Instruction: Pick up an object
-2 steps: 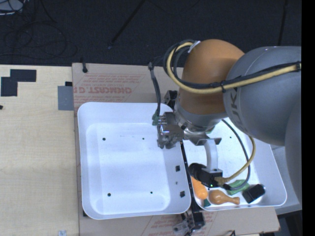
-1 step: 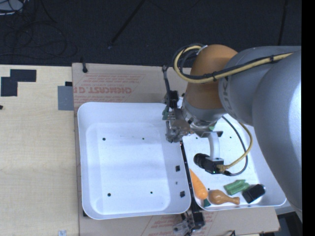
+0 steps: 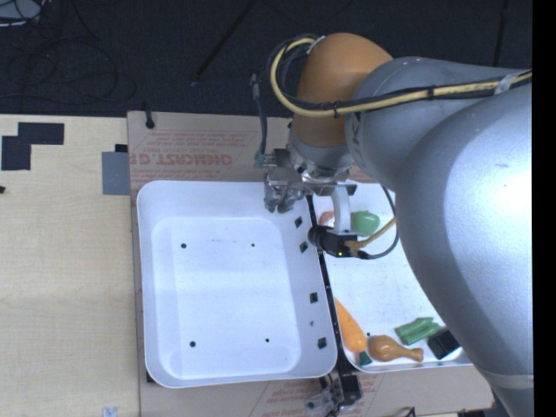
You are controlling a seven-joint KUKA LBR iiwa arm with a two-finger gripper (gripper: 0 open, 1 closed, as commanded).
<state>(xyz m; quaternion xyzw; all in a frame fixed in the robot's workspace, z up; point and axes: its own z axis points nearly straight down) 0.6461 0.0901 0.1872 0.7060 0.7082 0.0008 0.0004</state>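
Note:
My gripper (image 3: pixel 300 196) hangs over the far end of the rim between the two white bins, under the orange band of the arm. In the right bin (image 3: pixel 382 276), a green object (image 3: pixel 366 222) and a small pinkish piece (image 3: pixel 326 218) lie right beside the gripper. At the near end of that bin lie an orange carrot (image 3: pixel 349 324), a tan drumstick-shaped object (image 3: pixel 393 348), a green item (image 3: pixel 415 329) and a black object (image 3: pixel 443 343). I see nothing held in the gripper.
The left bin (image 3: pixel 226 285) shows its bare white floor. The arm's large grey body covers the right side of the right bin. Cardboard lies under both bins, with the wooden bench to the left.

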